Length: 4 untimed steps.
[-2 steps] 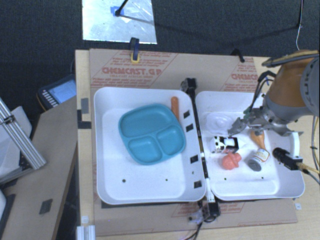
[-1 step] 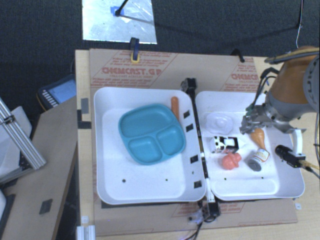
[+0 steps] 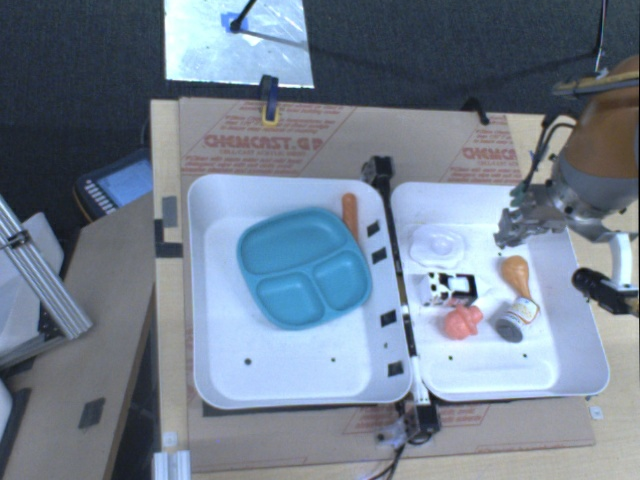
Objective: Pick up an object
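My gripper [image 3: 512,228] hangs over the far right part of the right bin [image 3: 570,368], with the grey and orange arm coming in from the right. Just below it lies a tan bottle-shaped toy [image 3: 516,272] beside a small grey-capped can [image 3: 517,316]. To its left sits a white round lid-like piece [image 3: 438,242]. A black-and-white toy [image 3: 450,287] and a pink lump [image 3: 461,322] lie near the bin's middle. Nothing is seen in the gripper.
The left bin [image 3: 225,368] holds a blue divided plate [image 3: 303,266] and an orange stick-shaped toy [image 3: 350,214] at the plate's far right edge. A black clamp ridge [image 3: 392,268] separates the bins. A black part of the arm [image 3: 603,290] overhangs the right rim.
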Motion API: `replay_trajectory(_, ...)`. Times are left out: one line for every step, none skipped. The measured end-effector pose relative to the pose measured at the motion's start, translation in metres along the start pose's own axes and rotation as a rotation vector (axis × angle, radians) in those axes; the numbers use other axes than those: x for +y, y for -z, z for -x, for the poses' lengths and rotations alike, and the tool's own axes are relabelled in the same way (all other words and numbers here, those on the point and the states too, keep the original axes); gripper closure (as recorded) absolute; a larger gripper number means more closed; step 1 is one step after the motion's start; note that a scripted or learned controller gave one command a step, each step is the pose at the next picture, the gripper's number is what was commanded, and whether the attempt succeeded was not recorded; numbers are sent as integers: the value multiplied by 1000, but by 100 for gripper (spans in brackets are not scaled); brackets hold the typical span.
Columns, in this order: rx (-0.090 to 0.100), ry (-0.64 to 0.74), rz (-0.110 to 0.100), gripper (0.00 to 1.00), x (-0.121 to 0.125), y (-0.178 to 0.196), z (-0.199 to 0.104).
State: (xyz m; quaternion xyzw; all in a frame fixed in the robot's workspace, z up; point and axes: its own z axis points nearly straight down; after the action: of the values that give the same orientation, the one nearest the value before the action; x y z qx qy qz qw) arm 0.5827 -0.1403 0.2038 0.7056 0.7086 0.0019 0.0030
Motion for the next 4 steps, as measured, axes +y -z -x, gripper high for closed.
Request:
replay_trajectory(1, 0, -3, 100, 1, 24, 0)
replay_trajectory(4, 6, -5, 100, 8, 21, -64)
replay_trajectory(4, 6, -4, 100, 10, 31, -119)
replay_trajectory(4, 7, -5, 100, 18, 24, -183)
